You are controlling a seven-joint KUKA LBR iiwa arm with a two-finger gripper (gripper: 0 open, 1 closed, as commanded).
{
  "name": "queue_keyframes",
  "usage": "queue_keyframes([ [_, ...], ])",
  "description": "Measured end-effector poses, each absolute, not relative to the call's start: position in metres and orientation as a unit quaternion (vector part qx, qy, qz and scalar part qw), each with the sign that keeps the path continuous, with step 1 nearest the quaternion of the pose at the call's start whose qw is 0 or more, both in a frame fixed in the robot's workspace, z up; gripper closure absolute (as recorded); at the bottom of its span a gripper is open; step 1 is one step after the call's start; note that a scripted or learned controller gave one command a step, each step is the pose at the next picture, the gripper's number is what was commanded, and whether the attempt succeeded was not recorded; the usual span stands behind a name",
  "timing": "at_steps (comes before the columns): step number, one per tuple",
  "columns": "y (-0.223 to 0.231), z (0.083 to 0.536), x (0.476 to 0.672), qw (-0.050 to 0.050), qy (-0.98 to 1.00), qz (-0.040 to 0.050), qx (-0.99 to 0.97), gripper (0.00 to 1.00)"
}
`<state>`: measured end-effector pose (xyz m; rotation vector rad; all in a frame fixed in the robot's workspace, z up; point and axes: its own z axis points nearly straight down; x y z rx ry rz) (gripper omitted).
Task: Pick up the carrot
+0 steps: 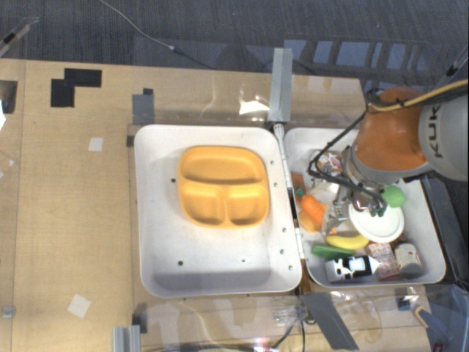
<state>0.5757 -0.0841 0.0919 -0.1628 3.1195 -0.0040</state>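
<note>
The carrot [312, 211], a short orange piece, lies in the left part of the right bin [432, 251], close to the divider between the bins. My gripper [357, 205] hangs below the orange wrist band, just right of the carrot and over the edge of a white plate [381, 226]. Cables and the wrist hide much of it. Nothing shows between it and the carrot but a narrow gap.
A yellow banana [346, 241], a green vegetable [331, 251], a black-and-white item [349, 268], two small cans [396, 260] and a green ball [394, 195] crowd the right bin. The left bin [157, 262] holds a yellow divided tray [223, 184].
</note>
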Motion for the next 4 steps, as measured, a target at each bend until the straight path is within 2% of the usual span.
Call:
queue_keyframes([
  [1, -0.085, 0.092, 0.565, 0.011, 0.998, -0.0014, -0.063, 0.0],
  [2, -0.081, 0.092, 0.562, 0.01, 1.0, 0.0016, 0.026, 0.0],
  [3, -0.081, 0.106, 0.567, 0.021, 0.999, 0.0002, 0.024, 1.0],
  [4, 0.004, 0.189, 0.581, 0.007, 0.992, 0.0024, 0.125, 1.0],
])
